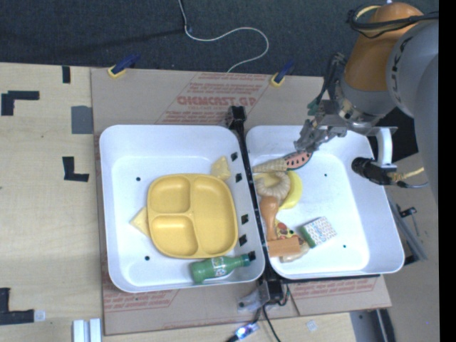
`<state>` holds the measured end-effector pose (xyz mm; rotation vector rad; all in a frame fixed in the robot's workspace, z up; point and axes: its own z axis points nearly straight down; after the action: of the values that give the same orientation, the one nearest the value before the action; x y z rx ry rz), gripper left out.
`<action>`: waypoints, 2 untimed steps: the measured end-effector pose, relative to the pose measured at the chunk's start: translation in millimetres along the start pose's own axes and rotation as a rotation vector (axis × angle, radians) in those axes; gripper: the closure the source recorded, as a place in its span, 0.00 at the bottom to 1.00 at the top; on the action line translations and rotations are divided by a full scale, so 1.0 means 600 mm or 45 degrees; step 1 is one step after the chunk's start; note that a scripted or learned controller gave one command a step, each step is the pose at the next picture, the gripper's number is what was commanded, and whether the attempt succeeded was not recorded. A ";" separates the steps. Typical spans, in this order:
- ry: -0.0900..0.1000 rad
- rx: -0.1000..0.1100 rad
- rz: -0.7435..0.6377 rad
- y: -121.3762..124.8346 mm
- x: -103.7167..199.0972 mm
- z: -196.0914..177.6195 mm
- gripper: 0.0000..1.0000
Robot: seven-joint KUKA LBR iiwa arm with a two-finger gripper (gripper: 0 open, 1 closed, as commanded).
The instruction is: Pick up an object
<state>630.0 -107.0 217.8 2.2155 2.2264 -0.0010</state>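
Dark carpet lies behind the surface (pixel 43 191), which carries two white bins side by side. My jaws (pixel 311 135) hang over the far edge of the right bin (pixel 370 241), just above a slice-shaped toy (pixel 291 162) with a red rim; whether they are open or closed on it I cannot tell, so I judge that nothing is picked yet. Below it lie a tan ring (pixel 273 184), an orange piece (pixel 270 216) and a small patterned packet (pixel 317 231). In the left bin (pixel 121 155) rest a yellow divided plate (pixel 192 214) and a green bottle (pixel 217 267). What remains, I think, is the grasp and the lift.
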 end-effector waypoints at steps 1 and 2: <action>0.002 0.000 -0.001 0.038 0.078 -0.018 1.00; -0.001 0.003 0.006 0.045 0.055 0.007 1.00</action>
<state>656.8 -73.7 213.6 2.2212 2.2219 -0.0042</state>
